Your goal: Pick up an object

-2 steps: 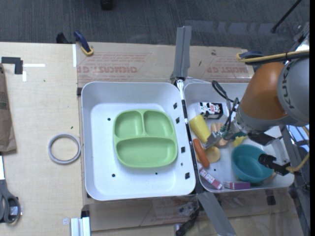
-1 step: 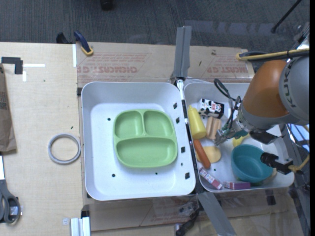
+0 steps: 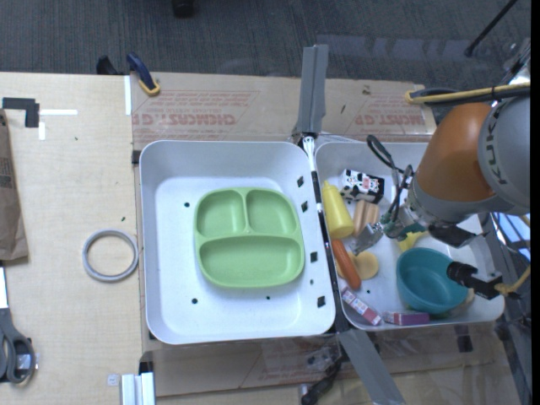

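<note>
Camera view shows the hand (image 3: 369, 241) low in the right bin (image 3: 483, 312); I cannot tell its state. Beside it, the yellow corn toy (image 3: 337, 211) looks light, smooth; grip across its middle.

Two bins (image 3: 160, 226), counted contents.
One green tray (image 3: 249, 239), one teal bowl (image 3: 429, 281), one carrot (image 3: 345, 264), one tape ring (image 3: 110, 254) on tabletop (image 3: 67, 184).

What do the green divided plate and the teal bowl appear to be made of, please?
The green divided plate looks like moulded plastic with a matte finish: uniform pale colour, soft rounded dividers. The teal bowl also seems plastic, slightly glossier, with a smooth thick rim, though silicone cannot be excluded.
</note>
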Robot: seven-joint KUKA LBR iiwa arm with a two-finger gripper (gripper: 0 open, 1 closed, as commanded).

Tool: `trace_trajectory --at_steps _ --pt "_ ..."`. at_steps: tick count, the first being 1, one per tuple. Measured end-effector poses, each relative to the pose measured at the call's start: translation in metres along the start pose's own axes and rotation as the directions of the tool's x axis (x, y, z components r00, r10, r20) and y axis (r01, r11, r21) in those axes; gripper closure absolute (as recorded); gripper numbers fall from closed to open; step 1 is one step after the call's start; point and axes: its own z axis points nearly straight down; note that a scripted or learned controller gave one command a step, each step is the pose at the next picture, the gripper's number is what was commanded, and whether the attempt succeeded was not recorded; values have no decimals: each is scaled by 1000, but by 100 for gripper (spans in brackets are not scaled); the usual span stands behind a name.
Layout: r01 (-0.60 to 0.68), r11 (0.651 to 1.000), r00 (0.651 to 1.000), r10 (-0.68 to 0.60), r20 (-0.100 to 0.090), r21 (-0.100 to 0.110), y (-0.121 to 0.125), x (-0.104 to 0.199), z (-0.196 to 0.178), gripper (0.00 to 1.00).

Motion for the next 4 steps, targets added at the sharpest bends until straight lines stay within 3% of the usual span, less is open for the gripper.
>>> trace_trajectory --at_steps 1,2,3,4 --pt "272 962 962 -272 -3 3 76 -27 9 0" --pt "223 975 975 -223 3 -4 37 -19 7 0" --pt "217 976 976 -217 3 -5 36 -21 -2 100" --pt "332 943 943 -332 3 -3 119 64 -92 100"
